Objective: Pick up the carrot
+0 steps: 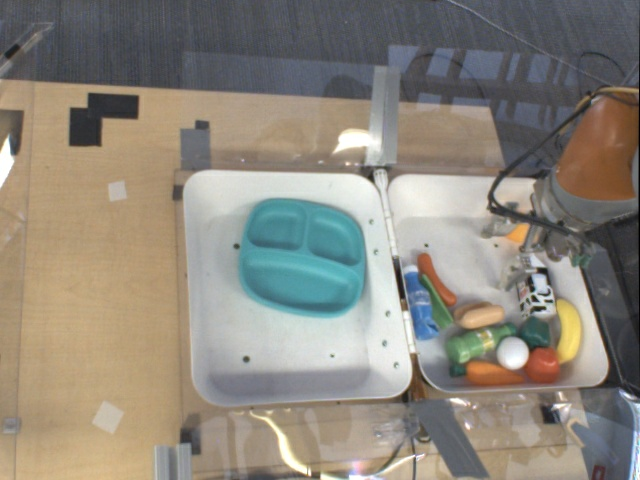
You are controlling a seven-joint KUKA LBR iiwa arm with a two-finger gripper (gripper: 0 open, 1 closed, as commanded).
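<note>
The carrot (436,276) is a slim orange-red toy with a green stalk. It lies slanted in the left part of the right bin (440,203), beside a blue tube (420,306). My gripper (526,268) hangs over the right side of that bin, well to the right of the carrot and apart from it. It is just above a black-and-white toy (538,296). A small orange piece (516,234) shows next to the gripper's body, and I cannot tell what it is.
The right bin's front holds a tan bun-like toy (481,316), a green toy (466,348), a white ball (513,352), a red tomato (543,365), a banana (568,328) and another orange toy (492,373). A teal divided plate (302,256) lies in the left bin (215,298).
</note>
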